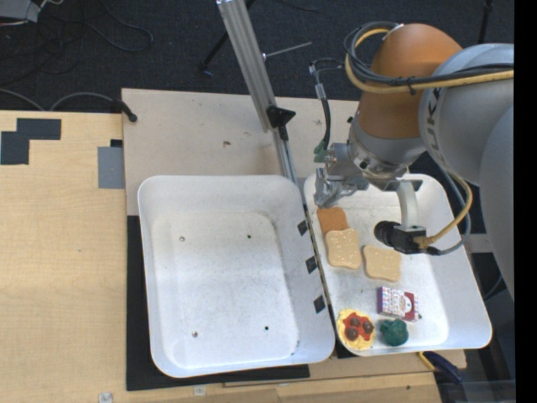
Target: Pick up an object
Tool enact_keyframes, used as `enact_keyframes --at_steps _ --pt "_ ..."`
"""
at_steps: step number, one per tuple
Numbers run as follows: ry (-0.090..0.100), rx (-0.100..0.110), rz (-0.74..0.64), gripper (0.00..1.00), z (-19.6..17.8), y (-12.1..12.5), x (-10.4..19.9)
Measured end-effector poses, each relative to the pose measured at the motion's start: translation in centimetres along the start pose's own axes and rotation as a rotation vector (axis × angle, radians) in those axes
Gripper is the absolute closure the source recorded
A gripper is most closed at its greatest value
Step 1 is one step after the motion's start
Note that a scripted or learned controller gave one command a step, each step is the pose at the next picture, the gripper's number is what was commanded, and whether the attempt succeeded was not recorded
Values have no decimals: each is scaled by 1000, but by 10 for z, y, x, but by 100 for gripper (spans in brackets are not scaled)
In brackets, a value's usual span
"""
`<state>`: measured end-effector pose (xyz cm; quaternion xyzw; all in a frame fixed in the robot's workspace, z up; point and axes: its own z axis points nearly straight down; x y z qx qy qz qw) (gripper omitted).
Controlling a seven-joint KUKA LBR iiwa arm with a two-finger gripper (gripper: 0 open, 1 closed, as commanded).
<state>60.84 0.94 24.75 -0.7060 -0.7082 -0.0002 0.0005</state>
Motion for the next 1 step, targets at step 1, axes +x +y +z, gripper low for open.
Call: enact_keyframes --at_steps 1 --pt "0 0 0 100 0 34 42"
